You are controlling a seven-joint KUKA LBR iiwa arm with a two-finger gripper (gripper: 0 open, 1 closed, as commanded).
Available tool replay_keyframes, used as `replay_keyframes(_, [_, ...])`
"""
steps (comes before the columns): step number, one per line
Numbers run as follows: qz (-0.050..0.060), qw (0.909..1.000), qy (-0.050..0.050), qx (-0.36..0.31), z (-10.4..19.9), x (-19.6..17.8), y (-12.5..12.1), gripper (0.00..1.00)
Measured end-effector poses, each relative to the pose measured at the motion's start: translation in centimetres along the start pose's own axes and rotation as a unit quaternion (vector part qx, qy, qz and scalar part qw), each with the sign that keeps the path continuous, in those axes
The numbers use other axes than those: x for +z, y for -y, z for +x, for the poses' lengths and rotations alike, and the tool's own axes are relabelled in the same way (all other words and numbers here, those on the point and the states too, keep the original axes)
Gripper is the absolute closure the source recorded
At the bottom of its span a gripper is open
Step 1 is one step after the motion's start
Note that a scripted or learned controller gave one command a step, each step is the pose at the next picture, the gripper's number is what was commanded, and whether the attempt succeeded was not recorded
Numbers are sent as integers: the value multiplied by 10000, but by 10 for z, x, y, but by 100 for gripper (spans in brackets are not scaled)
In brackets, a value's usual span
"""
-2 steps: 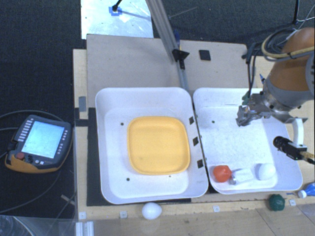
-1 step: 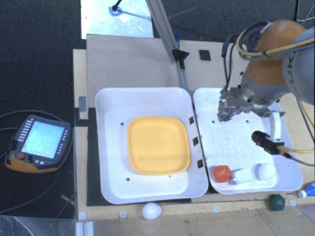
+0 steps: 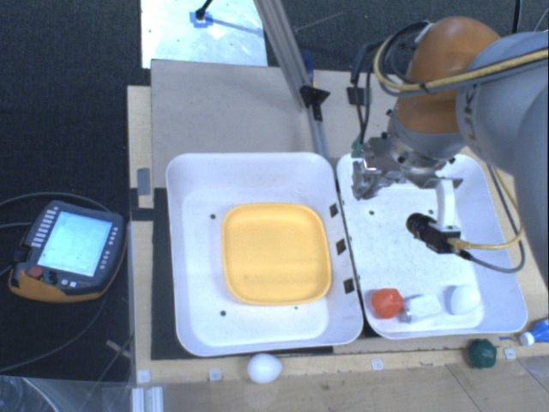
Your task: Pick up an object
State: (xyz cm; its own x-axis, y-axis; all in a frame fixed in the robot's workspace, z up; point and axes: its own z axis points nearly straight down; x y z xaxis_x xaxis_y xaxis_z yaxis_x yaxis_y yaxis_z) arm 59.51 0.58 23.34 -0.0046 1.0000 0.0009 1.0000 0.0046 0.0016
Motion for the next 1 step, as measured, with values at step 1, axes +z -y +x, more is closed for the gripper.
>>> replay_keyframes(1, [2, 10000, -2, 0, 52, -5, -18, 100])
